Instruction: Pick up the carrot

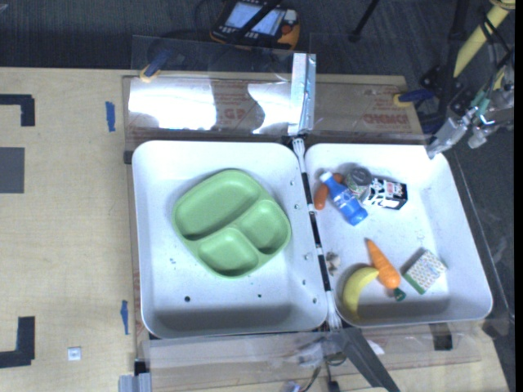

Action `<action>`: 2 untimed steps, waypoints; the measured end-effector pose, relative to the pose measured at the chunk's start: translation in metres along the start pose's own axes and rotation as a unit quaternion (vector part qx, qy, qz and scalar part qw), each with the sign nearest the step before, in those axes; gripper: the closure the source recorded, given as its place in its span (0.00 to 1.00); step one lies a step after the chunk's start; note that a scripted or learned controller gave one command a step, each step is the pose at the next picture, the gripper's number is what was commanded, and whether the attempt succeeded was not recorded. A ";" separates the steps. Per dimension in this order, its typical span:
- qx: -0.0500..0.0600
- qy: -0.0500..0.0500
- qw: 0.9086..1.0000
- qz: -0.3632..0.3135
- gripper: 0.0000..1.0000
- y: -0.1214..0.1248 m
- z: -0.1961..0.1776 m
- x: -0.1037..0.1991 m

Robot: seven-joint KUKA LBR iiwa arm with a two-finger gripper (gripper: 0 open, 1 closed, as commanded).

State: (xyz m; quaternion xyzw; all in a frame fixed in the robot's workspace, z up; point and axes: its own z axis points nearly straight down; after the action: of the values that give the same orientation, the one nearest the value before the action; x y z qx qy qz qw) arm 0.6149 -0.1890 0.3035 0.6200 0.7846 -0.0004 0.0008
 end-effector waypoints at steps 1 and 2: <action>0.002 0.002 1.000 0.017 0.00 -0.093 0.145 0.003; 0.002 0.003 0.999 -0.047 0.00 -0.083 0.205 0.081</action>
State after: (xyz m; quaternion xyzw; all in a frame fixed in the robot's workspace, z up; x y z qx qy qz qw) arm 0.5153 -0.1294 0.0978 0.5821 0.8131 -0.0006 -0.0025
